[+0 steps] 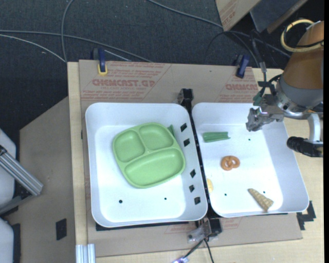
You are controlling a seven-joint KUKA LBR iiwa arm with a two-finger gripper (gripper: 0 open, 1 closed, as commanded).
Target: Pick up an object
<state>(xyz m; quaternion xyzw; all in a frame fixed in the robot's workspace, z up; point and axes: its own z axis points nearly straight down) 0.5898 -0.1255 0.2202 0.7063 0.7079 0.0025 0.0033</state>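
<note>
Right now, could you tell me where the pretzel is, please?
The pretzel lies near the middle of the right bin, below the green strip and up-left of the cone.

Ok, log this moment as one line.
gripper above right bin rear | nothing held | pretzel, green strip, cone in bin

dark carpet floor [154, 31], cables [67, 31], perhaps cardboard [234, 10].

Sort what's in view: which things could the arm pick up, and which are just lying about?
Pickable, in the right bin: green strip, pretzel, cone-shaped piece; gripper hangs above them.

Lying about: green divided plate in the left bin, blue clamps, cables.
</note>
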